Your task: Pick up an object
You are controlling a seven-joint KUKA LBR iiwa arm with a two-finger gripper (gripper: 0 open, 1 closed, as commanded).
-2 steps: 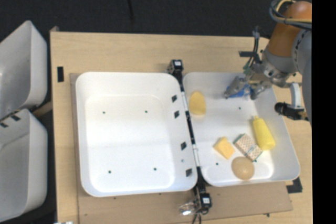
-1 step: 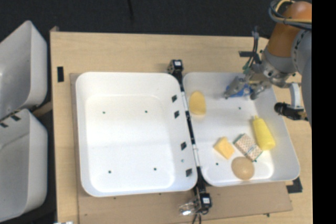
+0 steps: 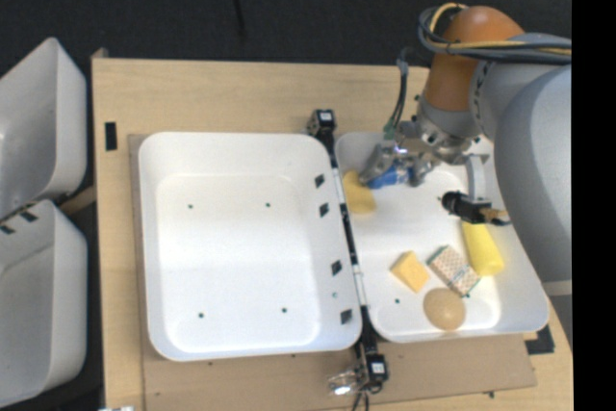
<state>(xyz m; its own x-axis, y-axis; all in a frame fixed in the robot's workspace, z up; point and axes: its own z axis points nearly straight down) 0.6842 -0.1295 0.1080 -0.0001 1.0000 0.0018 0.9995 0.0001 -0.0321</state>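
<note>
Low in the right bin (image 3: 520, 308) lie a tan ball (image 3: 444, 310), a yellow wedge (image 3: 410, 271) and a yellow bar (image 3: 483, 248). Higher up, the gripper (image 3: 399, 166) hangs at the bin's upper left, a blue object (image 3: 383, 177) at its tip; whether it is clamped, I cannot tell. A yellow block (image 3: 359, 197) lies just below-left of it, nearest.

Bulky pale grey arm (image 3: 525, 159), rounded orange band (image 3: 460, 63) above the wrist, yellow and black cables (image 3: 433, 22) looping beside the band, dark metal gripper (image 3: 404, 159) below it

fixed overhead camera, slanted down on both bins (image 3: 154, 207), arm (image 3: 452, 72) entering right
</note>
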